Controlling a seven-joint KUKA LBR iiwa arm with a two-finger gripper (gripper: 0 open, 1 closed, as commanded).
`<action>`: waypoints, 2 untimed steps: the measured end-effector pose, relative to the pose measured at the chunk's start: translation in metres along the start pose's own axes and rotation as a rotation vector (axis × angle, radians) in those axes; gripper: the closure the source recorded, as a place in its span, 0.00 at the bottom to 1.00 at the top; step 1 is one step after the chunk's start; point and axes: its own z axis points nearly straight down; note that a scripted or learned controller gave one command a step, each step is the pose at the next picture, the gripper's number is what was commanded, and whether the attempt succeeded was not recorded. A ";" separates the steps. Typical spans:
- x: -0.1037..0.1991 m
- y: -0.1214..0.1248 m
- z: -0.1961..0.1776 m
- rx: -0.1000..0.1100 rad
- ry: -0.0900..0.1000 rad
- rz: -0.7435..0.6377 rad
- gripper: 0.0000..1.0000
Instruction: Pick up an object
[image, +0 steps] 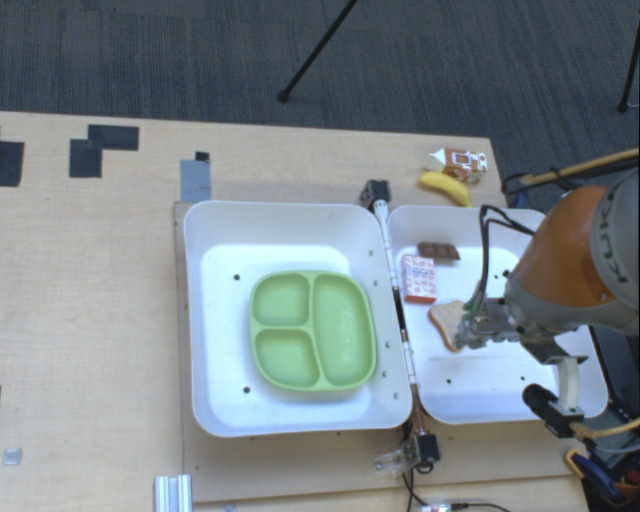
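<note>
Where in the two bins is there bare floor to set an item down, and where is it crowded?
Left bin: bare floor is a thin margin around the green divided plate, widest along the far wall. Right bin: the near floor is bare. Its far-left part is crowded with the brown bar, red-and-white packet, toast slice and claw.

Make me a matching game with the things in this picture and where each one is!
Things:
1. green plate
2. banana
3. slice of bread
4. red and white packet

Places:
A. on the bench behind the bins
B. in the right bin, beside the pincer
C. in the left bin
D. in the right bin, near the wall between the bins

Pairs: 1-C, 2-A, 3-B, 4-D
</note>
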 end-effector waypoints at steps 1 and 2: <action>0.000 0.000 0.000 0.000 0.000 0.001 0.00; 0.002 -0.006 0.042 0.012 -0.003 0.010 0.00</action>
